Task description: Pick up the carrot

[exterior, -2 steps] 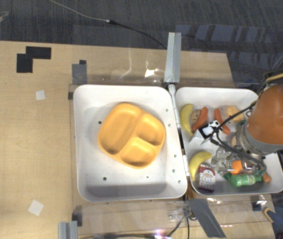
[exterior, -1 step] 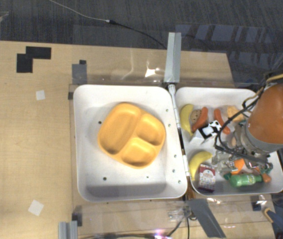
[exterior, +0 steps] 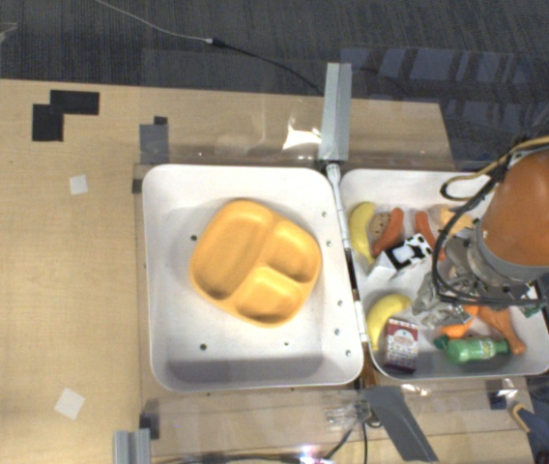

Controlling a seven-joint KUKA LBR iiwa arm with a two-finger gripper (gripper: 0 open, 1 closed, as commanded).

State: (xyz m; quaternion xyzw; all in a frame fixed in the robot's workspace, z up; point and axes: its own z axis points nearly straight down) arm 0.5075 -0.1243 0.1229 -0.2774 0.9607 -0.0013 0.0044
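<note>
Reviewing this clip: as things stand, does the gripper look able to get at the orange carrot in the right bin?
Probably yes: the gripper hangs right beside the orange carrot, which lies uncovered, though a green bottle crowds it closely.

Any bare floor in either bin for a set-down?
Left bin: white margin all around the yellow divided plate, widest along its near and left walls. Right bin: crowded, with carrot, green bottle, bananas and gripper packed together.
</note>
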